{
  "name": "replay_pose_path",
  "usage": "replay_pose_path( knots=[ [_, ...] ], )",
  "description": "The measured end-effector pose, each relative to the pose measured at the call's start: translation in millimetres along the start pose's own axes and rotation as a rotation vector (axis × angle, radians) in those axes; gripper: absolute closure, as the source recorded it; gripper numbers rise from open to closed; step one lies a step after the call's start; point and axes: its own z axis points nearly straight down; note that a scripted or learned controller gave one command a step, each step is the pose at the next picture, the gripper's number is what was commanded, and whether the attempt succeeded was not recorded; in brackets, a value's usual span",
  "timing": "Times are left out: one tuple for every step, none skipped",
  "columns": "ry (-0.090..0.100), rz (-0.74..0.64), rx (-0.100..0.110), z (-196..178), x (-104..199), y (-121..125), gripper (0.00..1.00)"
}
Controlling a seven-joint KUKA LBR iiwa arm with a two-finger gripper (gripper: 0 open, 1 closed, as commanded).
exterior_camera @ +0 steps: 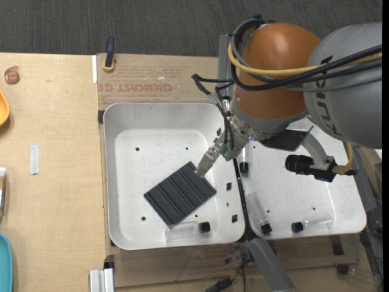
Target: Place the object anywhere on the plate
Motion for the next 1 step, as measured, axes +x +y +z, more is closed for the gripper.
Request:
replay_pose_path(
  knots=[
    [-0.001,0.000,0.001,-8.1,-1.3,-0.1,1.00]
  ],
)
